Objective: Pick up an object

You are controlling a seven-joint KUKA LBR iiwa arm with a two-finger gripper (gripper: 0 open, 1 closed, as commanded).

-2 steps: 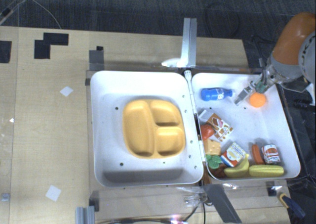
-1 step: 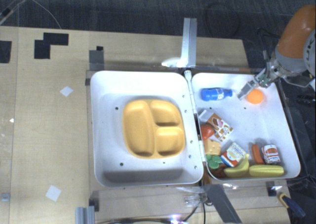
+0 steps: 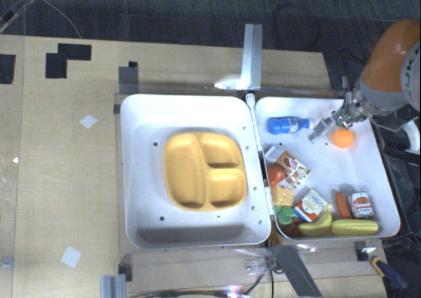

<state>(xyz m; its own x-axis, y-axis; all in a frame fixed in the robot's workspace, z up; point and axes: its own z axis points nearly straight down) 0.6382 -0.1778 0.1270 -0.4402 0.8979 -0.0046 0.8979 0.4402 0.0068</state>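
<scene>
Closest to the camera, along the near edge of the right white plastic bin (image 3: pixel 388 178), lies a pile of toy food. There is a long yellow-green toy pickle (image 3: pixel 355 226), a yellow toy banana (image 3: pixel 316 226), a small red and white can (image 3: pixel 360 204), a little red toy sausage (image 3: pixel 342 203), and a colourful snack packet (image 3: pixel 291 168) a bit further back. Some green and red toys sit by the bin's left wall, but they are bunched up and hard to tell apart.

In the left white plastic bin (image 3: pixel 138 178) rests a yellow plastic lunch tray with three sections (image 3: pixel 204 170).

Further back in the right bin lies a small blue bottle with a white cap (image 3: pixel 287 125). Just to its right is a small orange ball (image 3: pixel 343 137), and the metal two-finger gripper (image 3: pixel 337 121) sits right above and beside it. The arm's orange band (image 3: pixel 391 53) is at the far right, partly cut off.

The robot seems to be at the reaching step, going for the orange ball. I cannot tell how far apart the fingers are, as they are small and blurry here. The ball looks like it is resting on the bin floor, not held. Next, the gripper needs to get around the ball, squeeze it, and lift.
</scene>
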